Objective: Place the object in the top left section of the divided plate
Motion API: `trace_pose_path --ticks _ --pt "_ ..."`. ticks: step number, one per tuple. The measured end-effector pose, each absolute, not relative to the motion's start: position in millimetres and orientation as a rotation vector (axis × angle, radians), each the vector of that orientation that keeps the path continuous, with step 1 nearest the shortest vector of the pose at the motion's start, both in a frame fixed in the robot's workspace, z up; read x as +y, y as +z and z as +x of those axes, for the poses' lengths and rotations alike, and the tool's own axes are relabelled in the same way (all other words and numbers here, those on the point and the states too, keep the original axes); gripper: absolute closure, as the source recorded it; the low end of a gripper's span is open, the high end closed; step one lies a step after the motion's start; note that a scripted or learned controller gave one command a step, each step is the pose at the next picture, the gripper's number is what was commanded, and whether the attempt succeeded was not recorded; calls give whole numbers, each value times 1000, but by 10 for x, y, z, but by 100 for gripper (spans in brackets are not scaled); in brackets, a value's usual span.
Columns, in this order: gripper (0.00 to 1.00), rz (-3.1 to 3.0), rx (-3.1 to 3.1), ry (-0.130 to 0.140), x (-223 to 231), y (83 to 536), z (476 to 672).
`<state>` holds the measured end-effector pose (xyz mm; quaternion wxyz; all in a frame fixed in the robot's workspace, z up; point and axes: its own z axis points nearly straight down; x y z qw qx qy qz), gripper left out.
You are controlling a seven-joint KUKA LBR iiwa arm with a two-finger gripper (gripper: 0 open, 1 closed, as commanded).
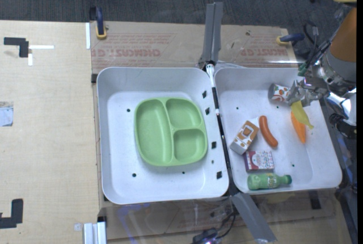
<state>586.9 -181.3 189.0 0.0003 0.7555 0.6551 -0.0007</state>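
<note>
Progress: by the look of it, nothing is placed yet; all three sections of the green divided plate [170, 132] in the left bin [110, 141] lie bare.
Still to do: an object has to be grasped, carried across the divider between the bins, and set in the plate's top left section.
Tool: the tool [300, 92] sits at the far right part of the right bin [323, 177], low among the items there; how far it is open cannot be told from this slanted view, and no object is seen between its parts.
Nearest things: a small red and white can [278, 93] just left of the tool, and an orange carrot-like toy [299, 122] just nearer than it.
Other candidates: a toy sausage [268, 131], an orange and white carton [245, 137], a red packet [260, 160] and a green bottle [269, 181] lying on its side, all in the right bin.
Judgement: the task is at its start, at the picking stage.
</note>
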Motion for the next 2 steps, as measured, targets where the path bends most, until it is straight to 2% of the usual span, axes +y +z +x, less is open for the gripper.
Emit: trace_pose_path --ticks 1,2 --pt "100 2048 2381 -1 -1180 1539 6417" --pt "100 1830 2551 0 -561 1925 6591"
